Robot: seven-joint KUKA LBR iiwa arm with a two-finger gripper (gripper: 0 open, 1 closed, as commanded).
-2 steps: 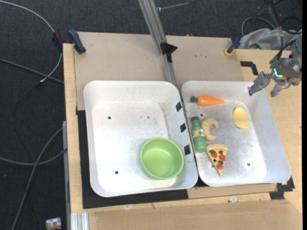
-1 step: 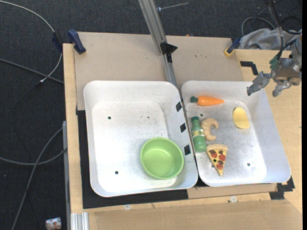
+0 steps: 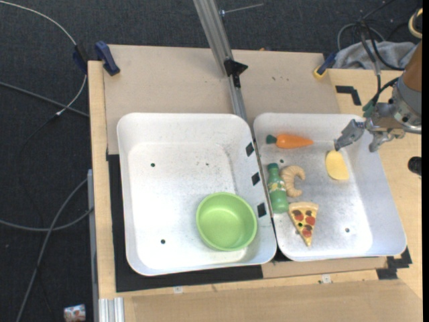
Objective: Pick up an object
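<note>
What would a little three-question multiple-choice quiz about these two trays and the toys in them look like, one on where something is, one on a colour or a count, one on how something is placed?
1. Where is the green bowl?
A. in the left bin
B. in the right bin
C. on the bare bench

2. How many toy foods and bottles lie in the right bin?
A. two
B. five
C. eight

3. How does the green bottle lie?
A. standing upright in the middle
B. on its side along the bin's left wall
C. inside the bowl

Answers: 1 A, the bowl sits near that bin's front right corner. 2 B: carrot, yellow piece, croissant, pizza slice, bottle. 3 B, its length runs along the wall.
</note>
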